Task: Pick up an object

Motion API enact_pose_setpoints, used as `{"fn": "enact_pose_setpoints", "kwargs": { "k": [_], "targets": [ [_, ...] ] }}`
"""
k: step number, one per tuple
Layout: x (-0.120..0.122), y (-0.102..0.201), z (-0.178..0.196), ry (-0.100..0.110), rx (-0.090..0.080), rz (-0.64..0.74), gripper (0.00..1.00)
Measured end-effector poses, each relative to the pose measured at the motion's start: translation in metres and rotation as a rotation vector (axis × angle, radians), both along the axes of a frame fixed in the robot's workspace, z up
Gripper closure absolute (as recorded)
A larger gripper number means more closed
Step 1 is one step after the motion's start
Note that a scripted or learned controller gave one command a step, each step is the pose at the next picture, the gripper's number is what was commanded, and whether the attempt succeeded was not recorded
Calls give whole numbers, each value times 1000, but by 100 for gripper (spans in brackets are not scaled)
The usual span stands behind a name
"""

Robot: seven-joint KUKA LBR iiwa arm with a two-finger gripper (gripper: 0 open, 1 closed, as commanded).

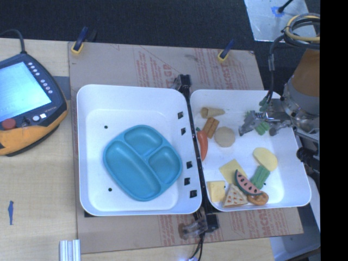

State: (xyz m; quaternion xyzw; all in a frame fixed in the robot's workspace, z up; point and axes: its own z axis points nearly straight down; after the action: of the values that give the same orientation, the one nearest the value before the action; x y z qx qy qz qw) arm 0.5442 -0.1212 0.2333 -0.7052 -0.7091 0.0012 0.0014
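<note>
white right bin (pixel 302 185) | hand (pixel 255 125) near far edge | food (pixel 239 184) crowds near corner

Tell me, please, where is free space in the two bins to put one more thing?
Left bin: bare floor rings the blue plate, widest along the back wall. Right bin: a small patch between the round biscuit and the yellow slice. Its front is crowded around the watermelon, and the tool hangs over the back.

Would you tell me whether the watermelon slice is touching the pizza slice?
Touching: the camera view shows the watermelon slice overlapping the pizza slice's upper edge, with no white bin floor between them.
</note>
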Motion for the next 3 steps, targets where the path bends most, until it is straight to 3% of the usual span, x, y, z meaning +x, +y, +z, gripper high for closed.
{"fn": "enact_pose_setpoints", "kwargs": {
  "k": [1,2,3],
  "targets": [
    [-5,29,-80,8,2,3,0],
    [65,86,-38,-10,1,6,0],
    [100,75,-41,-5,-1,1,0]
  ]
}}
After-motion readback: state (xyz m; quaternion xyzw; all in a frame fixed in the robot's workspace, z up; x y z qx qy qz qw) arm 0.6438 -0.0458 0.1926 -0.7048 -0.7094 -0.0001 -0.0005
